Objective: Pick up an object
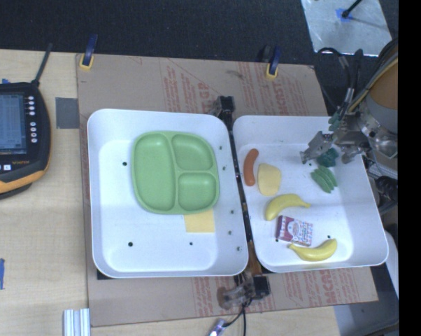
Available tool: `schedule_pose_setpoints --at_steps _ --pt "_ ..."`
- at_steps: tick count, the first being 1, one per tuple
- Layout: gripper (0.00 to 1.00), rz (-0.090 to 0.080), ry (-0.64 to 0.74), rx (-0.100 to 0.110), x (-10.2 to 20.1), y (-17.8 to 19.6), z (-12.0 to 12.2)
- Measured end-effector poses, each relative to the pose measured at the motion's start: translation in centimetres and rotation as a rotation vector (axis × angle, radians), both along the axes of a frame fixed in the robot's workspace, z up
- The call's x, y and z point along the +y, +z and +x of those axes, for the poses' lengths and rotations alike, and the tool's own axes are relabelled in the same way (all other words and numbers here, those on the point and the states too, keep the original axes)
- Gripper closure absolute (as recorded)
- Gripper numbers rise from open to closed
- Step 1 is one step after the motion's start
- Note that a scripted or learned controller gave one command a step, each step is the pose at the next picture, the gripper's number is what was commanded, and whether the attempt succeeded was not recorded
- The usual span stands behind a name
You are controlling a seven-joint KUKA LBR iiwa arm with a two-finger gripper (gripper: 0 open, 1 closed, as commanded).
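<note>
1. Lying in the right bin, a small dark green ridged object sits near its upper right part.
2. Its long axis runs diagonally, upper left to lower right.
3. The end effector hovers just above it; whether it grips anything cannot be told.
4. Two bananas, a sausage and a carton lie well apart.

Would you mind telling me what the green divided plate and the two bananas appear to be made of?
The green divided plate looks like moulded plastic with a matte finish: uniform pale green, soft rounded compartment ridges, no glare. The two bananas seem to be plastic toy food: even, saturated yellow with a slight sheen and no spots, though real fruit cannot be ruled out.
</note>
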State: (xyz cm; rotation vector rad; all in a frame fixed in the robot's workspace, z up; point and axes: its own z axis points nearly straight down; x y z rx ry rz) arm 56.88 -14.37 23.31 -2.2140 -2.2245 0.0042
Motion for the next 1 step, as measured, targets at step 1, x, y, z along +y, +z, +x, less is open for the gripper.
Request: schedule_pose_setpoints --at_steps 1 --pt "0.0 0.0 0.001 0.002 1.69 -8.81 -3.44"
